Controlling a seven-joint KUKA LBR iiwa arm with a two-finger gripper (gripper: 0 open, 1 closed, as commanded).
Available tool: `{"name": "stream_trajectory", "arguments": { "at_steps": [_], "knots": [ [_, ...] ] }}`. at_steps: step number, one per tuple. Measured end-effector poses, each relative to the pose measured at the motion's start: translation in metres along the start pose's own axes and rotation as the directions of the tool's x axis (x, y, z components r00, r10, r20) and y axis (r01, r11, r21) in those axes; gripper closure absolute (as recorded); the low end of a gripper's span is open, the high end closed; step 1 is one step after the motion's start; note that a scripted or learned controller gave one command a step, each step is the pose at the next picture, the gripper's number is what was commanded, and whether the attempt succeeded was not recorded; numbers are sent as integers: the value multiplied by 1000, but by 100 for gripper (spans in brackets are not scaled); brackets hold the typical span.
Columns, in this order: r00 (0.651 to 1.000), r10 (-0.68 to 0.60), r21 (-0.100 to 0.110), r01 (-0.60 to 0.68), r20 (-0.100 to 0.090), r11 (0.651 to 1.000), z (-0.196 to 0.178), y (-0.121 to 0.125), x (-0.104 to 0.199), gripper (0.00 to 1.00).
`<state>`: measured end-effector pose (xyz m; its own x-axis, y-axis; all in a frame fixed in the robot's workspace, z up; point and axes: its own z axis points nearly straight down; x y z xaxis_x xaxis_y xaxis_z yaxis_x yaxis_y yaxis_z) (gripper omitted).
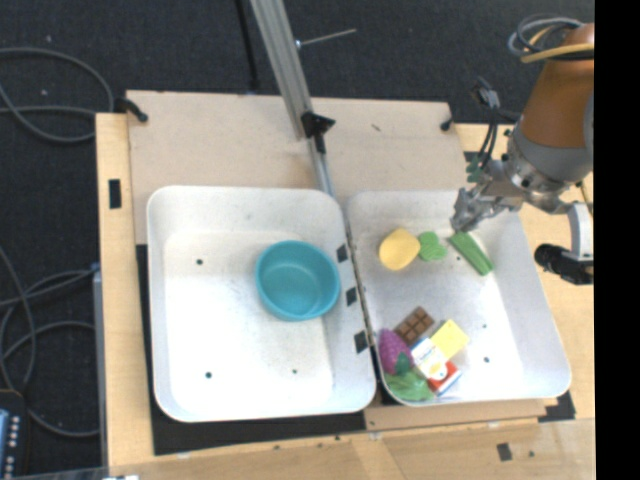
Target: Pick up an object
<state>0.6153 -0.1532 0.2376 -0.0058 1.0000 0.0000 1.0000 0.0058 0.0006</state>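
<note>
My gripper [468, 218] hangs over the back of the right bin [530, 308], just above the upper end of a long green piece [472, 252] that lies slantwise on the bin floor. To its left lie a yellow lemon-like object [398, 249] and a small green lump [432, 247], touching each other. Nothing is visibly held.
At the right bin's front left corner sits a heap: a brown chocolate bar [414, 323], a yellow block [448, 338], a purple piece [391, 349], a red-and-white carton [437, 365]. A blue bowl [297, 279] stands in the left bin [190, 268]. A metal pole [285, 58] rises behind the bins.
</note>
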Motion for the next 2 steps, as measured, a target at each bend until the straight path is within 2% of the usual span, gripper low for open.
{"name": "stream_trajectory", "arguments": {
  "at_steps": [2],
  "knots": [
    [1000,-3,0,3,-2,1000,2,-11,120,100]
  ]
}}
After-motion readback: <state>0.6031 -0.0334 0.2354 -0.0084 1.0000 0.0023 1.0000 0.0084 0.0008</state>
